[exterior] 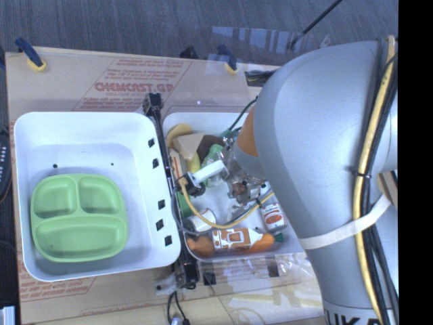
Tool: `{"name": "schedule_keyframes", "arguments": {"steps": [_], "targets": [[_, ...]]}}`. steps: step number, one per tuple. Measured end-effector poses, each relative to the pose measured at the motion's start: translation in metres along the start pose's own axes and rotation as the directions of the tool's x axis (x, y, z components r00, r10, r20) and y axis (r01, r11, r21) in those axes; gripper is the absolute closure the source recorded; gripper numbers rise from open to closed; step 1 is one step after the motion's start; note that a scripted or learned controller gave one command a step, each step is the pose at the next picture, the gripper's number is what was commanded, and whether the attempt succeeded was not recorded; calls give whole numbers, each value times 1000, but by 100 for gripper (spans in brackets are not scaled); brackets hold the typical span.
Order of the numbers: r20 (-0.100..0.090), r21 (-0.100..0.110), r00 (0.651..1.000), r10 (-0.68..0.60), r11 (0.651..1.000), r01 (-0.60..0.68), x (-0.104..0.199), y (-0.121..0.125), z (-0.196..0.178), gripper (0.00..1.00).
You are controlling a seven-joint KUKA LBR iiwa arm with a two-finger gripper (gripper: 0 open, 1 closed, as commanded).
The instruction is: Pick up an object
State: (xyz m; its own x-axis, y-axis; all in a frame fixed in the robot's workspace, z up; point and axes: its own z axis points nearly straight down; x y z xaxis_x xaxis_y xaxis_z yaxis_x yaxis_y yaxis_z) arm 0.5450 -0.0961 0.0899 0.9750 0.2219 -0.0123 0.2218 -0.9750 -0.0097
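Grey arm (325,175) reaches in from right — wrist angled downward.

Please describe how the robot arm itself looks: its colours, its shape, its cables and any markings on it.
The arm is bulky and rounded, with a smooth light grey shell. An orange band rings it above the wrist. A yellow cable and dark cables run along its side, held by a pale strap. White letters are printed near its base. The gripper end is metallic, with thin wires around it.

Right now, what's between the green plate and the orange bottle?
In the camera view, bare white bin floor, then the two bins' touching walls with black clips, lie between the green plate and the orange bottle.
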Motion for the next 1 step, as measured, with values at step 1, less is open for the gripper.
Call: {"name": "schedule_keyframes", "arguments": {"steps": [1], "targets": [[12,4,990,-141,990,141,95,27,-1,0]]}}
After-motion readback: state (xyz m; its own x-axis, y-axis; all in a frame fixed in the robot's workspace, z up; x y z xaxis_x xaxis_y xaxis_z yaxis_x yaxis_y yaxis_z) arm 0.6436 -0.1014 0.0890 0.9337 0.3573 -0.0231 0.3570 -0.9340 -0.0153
